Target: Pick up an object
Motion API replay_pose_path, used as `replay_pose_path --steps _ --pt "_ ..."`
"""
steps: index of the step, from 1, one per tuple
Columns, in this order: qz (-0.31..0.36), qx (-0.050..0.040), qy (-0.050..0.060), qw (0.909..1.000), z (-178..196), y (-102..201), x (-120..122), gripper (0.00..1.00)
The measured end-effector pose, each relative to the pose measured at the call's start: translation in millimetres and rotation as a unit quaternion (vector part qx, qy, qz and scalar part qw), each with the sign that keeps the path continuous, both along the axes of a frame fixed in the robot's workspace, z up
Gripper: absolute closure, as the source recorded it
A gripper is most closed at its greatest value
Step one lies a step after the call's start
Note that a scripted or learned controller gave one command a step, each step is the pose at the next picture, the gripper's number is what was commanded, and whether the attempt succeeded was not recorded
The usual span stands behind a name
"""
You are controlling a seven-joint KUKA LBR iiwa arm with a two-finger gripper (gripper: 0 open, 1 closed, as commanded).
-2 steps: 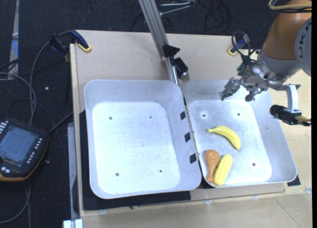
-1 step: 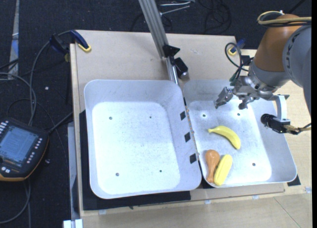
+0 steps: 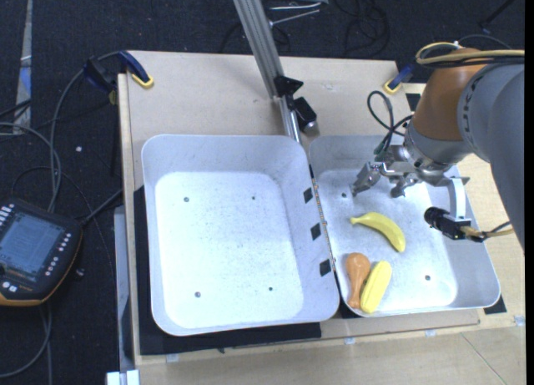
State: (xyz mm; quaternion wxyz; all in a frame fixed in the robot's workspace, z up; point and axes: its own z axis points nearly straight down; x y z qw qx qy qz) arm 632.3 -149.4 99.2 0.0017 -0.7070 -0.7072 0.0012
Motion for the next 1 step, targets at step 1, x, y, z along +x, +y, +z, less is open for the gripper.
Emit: replay_pose_path --steps 1 --pt "0.000 -0.0006 -0.003 1.0000 13.2 -0.4 1.3 1.00"
